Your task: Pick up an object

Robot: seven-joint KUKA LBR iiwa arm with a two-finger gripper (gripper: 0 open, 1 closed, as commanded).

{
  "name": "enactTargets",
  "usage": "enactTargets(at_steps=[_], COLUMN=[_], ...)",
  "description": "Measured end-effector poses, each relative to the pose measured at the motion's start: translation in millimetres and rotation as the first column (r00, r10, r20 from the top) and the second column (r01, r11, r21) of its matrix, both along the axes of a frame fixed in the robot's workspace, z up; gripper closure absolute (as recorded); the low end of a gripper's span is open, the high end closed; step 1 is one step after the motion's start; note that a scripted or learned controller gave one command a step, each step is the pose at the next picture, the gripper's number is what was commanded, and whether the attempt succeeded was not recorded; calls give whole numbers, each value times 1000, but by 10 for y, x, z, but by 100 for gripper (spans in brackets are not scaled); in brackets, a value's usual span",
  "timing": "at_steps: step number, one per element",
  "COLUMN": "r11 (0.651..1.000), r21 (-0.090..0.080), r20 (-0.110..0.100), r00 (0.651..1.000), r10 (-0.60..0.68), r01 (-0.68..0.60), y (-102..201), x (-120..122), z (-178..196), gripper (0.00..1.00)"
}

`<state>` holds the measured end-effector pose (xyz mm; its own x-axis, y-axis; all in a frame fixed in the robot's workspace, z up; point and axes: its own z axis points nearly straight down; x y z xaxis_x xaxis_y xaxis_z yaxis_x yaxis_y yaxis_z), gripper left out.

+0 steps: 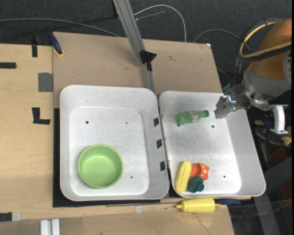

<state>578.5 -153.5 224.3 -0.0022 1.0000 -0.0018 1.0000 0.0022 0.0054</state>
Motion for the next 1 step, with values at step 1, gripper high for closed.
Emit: enactTargets(at_steps=[1], r11=[1000], r21=[-1], r20=[1], r00=[1000], r10=[0], r01=[0], y=[-40], x=[93], z=[583], gripper=[100])
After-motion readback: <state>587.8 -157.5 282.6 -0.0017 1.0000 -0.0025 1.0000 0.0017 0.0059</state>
